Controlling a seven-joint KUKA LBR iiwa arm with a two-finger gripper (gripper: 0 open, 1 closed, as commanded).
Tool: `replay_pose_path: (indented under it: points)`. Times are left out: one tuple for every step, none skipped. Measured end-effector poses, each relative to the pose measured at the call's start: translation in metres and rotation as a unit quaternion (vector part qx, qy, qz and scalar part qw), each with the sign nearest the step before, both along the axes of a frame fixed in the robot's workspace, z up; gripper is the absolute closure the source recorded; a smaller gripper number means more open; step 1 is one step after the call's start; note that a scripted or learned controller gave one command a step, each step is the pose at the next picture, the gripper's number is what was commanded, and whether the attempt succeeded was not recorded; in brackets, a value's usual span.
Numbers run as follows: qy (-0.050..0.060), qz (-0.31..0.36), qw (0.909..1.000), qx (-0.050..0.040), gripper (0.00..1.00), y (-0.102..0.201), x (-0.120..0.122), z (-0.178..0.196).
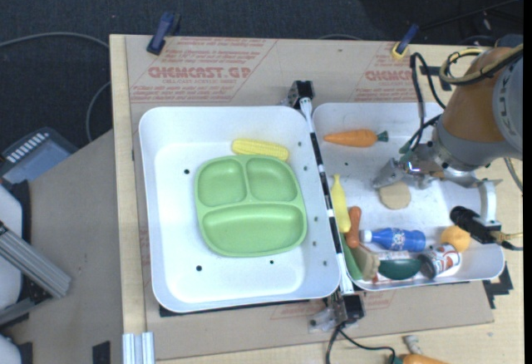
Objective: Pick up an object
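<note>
A green three-compartment plastic plate (249, 206) lies in the left white bin (158, 213), a yellow corn cob (260, 149) touching its far edge; an orange toy carrot (352, 138) lies in the right white bin (366, 115)

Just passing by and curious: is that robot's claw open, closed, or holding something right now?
Gripper: cannot be told; it hangs low in the right bin, just above a tan round piece.
</note>
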State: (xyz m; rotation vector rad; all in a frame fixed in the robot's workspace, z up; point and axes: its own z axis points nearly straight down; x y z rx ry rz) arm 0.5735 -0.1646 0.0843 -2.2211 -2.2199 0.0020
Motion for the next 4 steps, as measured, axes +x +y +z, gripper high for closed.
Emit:
replay_pose_path:
  points:
    - [0.0, 0.001, 1.0, 0.0006, 0.0, 0.035, -0.023, 0.0]
    - [-0.001, 0.0, 1.0, -0.0006, 0.0, -0.034, 0.049, 0.001]
    - [0.0, 0.001, 1.0, 0.0004, 0.0, 0.018, 0.0, 0.022]
    - [0.0, 0.0, 1.0, 0.0004, 0.0, 0.021, -0.015, 0.0]
